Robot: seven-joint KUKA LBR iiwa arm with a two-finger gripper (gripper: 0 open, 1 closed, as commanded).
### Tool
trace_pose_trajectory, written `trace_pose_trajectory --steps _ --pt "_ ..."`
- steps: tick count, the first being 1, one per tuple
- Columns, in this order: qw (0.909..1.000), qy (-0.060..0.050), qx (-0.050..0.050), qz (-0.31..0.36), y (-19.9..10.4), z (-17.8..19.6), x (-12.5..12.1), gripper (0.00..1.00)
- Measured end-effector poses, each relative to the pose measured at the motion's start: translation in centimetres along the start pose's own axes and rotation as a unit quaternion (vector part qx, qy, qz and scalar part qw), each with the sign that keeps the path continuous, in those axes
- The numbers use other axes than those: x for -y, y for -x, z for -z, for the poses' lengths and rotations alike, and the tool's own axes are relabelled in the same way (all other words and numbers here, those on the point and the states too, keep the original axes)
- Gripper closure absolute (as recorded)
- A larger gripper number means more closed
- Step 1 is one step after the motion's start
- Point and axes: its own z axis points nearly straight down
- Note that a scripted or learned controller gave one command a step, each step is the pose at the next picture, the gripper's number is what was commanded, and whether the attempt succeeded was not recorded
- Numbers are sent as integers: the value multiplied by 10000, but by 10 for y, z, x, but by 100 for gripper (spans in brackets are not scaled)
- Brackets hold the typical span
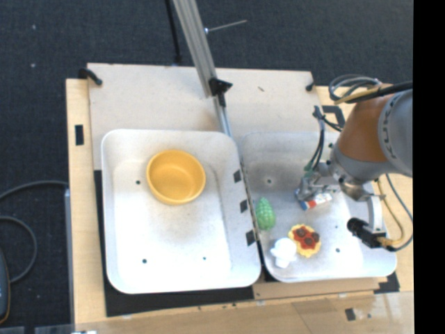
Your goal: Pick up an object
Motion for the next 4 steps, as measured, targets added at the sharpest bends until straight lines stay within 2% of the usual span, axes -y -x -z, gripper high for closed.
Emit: trace_pose_trajectory --steps 1,2,3,4 --pt "10000 -34 -29 47 0 64 1 100" --pt "10000 -34 -28 55 1 109 -2 100" --pt "10000 -63 -37 63 -52 107 10 100" --pt "9999 -52 -45 80 -104 121 10 100"
